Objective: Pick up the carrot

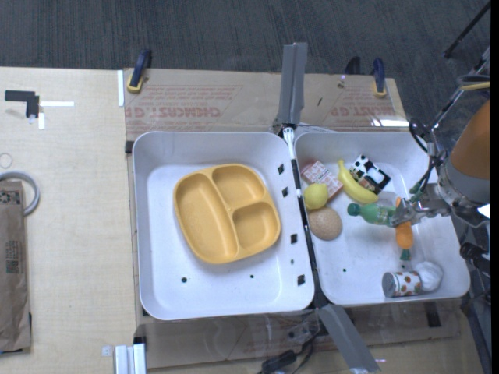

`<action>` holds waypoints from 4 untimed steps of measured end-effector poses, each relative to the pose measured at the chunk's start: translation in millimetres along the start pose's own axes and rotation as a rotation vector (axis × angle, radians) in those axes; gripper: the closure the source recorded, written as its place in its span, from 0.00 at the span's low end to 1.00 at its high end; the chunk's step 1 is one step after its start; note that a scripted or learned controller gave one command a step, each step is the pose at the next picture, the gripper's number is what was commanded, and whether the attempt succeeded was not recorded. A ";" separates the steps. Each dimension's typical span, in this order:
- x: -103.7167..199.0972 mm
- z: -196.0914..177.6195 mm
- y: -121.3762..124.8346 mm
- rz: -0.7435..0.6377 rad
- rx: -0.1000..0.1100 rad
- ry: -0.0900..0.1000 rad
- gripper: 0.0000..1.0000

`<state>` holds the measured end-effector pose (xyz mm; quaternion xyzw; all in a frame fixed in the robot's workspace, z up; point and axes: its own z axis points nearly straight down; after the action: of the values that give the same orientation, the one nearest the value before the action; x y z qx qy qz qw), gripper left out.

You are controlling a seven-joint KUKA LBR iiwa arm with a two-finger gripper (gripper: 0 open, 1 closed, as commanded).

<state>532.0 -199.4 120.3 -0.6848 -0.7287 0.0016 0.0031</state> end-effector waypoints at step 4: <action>-4.7 -84.5 19.6 -0.021 -0.001 -0.002 1.00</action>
<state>552.5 -203.0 204.6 -0.6773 -0.7357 0.0020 0.0020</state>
